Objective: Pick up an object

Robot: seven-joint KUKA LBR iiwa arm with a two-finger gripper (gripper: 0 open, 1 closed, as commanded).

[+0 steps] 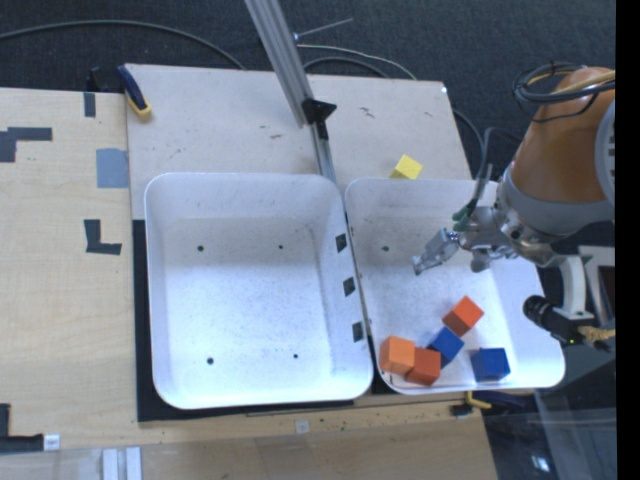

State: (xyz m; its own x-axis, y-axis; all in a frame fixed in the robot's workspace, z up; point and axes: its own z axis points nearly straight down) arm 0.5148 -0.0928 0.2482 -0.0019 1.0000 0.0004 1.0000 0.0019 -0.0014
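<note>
Gripper hangs over right bin, nothing betw fingers; open/closed can't tell. Orange block sits at its 5 o'clock.

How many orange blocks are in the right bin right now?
3: one nearest the gripper, two side by side against the right bin's near wall. None looks hidden.

One fixed camera looks down at a slant from above the surface, taking in both white bins; the arm enters from three o'clock.
</note>
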